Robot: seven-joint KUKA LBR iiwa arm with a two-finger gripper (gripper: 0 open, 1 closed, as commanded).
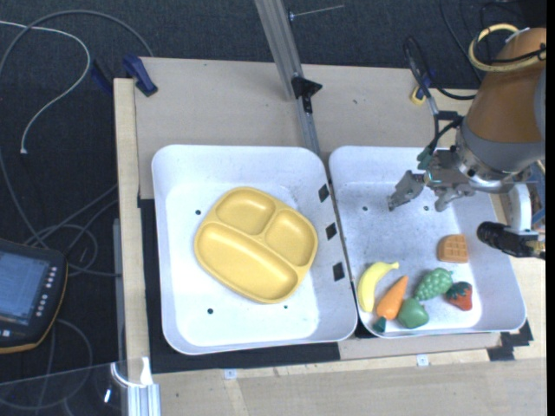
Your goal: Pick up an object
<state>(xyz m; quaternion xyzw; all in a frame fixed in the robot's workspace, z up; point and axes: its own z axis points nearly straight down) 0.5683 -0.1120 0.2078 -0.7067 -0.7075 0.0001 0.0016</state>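
So the gripper [427,191] hangs spread apart over the bare top half of the right bin [373,167], nothing between its fingers. All the toys sit bunched in that bin's near corner: banana [375,282], carrot [391,297], grapes [434,282], strawberry [460,295], with a waffle [452,249] just above them. The yellow plate [255,243] fills the left bin [173,232]. I'd guess the waffle is the easiest grab, since it's on its own.
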